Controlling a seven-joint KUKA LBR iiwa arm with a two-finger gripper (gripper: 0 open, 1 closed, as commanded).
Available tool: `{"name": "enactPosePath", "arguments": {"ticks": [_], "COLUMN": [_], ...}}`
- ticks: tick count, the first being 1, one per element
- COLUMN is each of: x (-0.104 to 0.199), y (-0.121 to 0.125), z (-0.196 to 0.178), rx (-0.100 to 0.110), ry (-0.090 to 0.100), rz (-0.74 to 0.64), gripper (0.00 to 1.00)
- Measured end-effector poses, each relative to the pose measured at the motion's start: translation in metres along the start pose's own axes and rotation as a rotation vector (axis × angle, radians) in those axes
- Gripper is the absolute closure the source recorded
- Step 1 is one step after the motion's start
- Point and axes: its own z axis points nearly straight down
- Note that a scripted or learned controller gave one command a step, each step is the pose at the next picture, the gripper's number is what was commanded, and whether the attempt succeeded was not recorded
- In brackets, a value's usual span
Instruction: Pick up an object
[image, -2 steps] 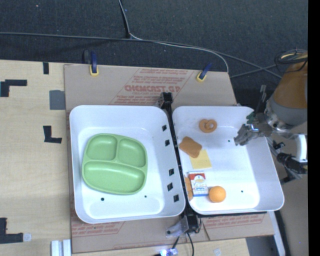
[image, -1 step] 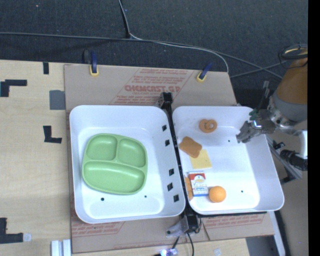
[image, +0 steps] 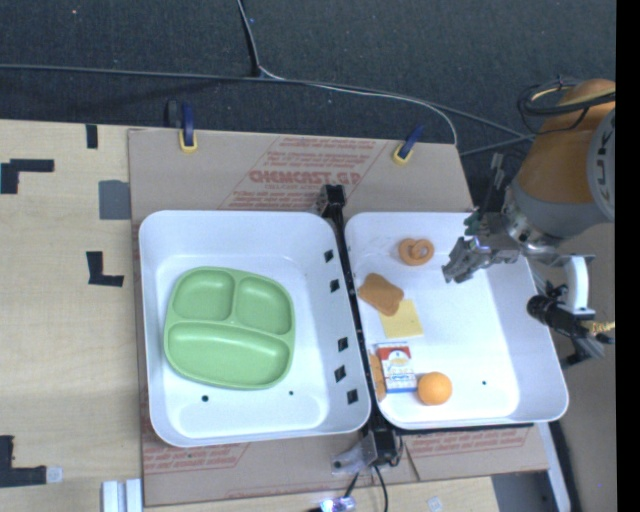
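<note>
Camera view: the desk (image: 60, 330) carries a cardboard sheet (image: 300, 170) on which two shallow white bins sit side by side, meeting at a black divider. The left bin (image: 160, 240) holds a green sectioned plate (image: 230, 328), lying flat. The right bin (image: 520, 350) serves as the landmark for the loose items. A small ring-shaped brown piece (image: 415, 250) lies near this bin's far wall. A brown bread-like piece (image: 381, 293) lies toward the bin's left side, touching a yellow square slice (image: 404, 321) just below it. A red-and-white carton (image: 397, 367) lies near the bin's near-left corner, with an orange ball (image: 434, 388) just beside it. The tool (image: 466, 258) hangs over the bin's far right part, near the ring-shaped piece and apart from it. Nothing is seen between its fingers; whether they are spread or pressed together cannot be told.
</note>
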Motion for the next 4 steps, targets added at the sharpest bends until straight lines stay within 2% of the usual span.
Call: {"name": "enactPosePath", "arguments": {"ticks": [2,4], "x": [0.114,0.227], "y": [0.009,-0.010], "z": [-0.015,-0.007], "rx": [0.001,0.003], "ry": [-0.001,-0.002], "rz": [0.000,0.001], "gripper": [1.00,1.00]}}
